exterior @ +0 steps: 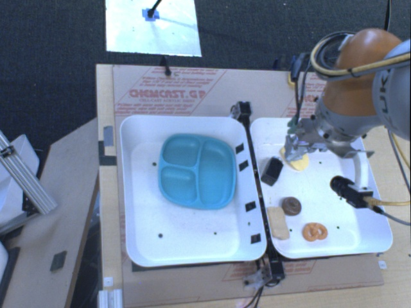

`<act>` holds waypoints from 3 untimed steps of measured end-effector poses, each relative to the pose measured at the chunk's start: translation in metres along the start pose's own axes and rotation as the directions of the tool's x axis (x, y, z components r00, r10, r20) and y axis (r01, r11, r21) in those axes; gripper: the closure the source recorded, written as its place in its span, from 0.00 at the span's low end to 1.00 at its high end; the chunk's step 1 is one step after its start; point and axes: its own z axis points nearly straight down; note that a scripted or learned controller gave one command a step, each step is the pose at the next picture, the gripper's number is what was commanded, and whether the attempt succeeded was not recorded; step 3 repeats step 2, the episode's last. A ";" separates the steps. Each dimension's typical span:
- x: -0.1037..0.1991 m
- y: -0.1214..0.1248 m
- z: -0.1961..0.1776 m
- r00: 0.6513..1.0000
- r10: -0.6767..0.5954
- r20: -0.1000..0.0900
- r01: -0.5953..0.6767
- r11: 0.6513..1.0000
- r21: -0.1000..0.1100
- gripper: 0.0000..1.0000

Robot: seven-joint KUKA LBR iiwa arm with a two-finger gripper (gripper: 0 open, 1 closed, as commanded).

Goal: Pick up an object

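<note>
We take the black block [272, 171] as our landmark; it lies in the right bin [379, 236], close to the divider between the two bins.

The gripper [293, 151] hangs just up and right of the block, directly over a pale yellow disc [298, 164] that shows partly beneath it. We cannot tell how the fingers stand: from this slant they merge with the wrist body.

The likely target, in our judgement, is the yellow disc. It looks thin, flat and light, probably a plastic toy food piece, stiff and somewhat slippery. Lying flat, it offers only its edges, so a grasp across the rim seems the one hold, and it could easily skid on the bin floor.

Below the block lie a tan slice [278, 222], a brown round piece [291, 205] and an orange pretzel [314, 231].
</note>
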 end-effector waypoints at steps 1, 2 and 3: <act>0.046 0.003 0.009 1.000 0.002 0.001 -0.002 1.000 0.001 1.00; 0.098 -0.004 0.001 1.000 -0.001 -0.001 0.001 1.000 0.000 1.00; 0.098 -0.004 0.001 1.000 -0.001 -0.001 0.001 1.000 0.000 1.00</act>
